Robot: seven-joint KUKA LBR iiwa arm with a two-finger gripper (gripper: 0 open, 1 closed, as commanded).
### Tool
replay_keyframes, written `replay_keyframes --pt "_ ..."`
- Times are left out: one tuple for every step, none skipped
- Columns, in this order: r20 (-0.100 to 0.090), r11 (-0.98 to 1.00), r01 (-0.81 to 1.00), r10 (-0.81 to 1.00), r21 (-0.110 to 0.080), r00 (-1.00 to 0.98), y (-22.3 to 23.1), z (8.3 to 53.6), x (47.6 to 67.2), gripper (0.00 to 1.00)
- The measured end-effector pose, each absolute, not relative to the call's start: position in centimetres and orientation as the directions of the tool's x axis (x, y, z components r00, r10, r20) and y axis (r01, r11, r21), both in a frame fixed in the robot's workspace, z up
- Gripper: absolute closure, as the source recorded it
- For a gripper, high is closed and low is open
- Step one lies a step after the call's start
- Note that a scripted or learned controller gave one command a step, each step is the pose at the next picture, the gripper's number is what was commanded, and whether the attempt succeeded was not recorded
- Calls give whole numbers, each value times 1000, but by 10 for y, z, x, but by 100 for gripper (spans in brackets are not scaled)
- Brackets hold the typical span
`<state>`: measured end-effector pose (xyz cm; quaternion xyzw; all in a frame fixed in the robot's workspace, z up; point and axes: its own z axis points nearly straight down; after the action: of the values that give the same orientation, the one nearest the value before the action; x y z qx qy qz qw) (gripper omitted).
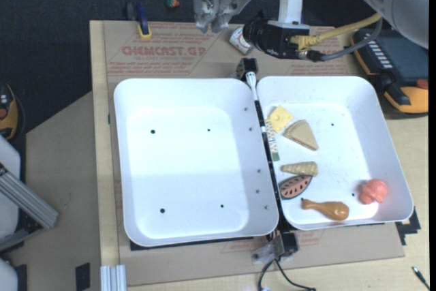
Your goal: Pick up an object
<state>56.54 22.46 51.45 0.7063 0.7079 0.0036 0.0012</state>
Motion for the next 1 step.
replay_keyframes --pt "0 2 1000 1000 1 -2 225 510 566 0"
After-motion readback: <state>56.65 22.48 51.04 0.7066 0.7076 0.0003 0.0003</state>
